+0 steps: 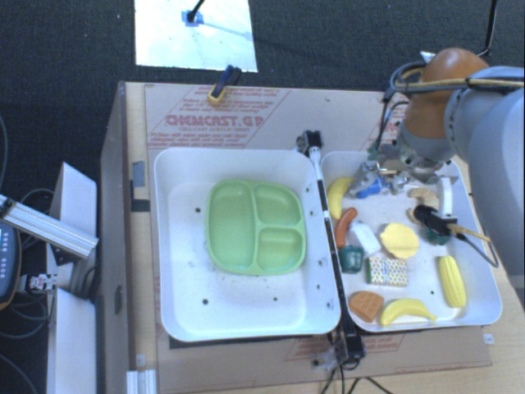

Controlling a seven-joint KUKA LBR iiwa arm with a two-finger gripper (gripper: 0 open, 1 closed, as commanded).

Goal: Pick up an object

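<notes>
Two bananas lie in the right bin [480,310]: one [338,197] stands lengthwise up the frame by the left wall, the other [408,310] runs across the lower edge. One corn cob [451,280] points up-frame. The gripper [381,175] sits at upper right over one blue piece [367,189]. You cannot tell its grasp or the piece's axis. One green plate [254,226] fills the left bin [180,302].

"CHEMCAST GP" in red on bench sheet [215,120]
</notes>
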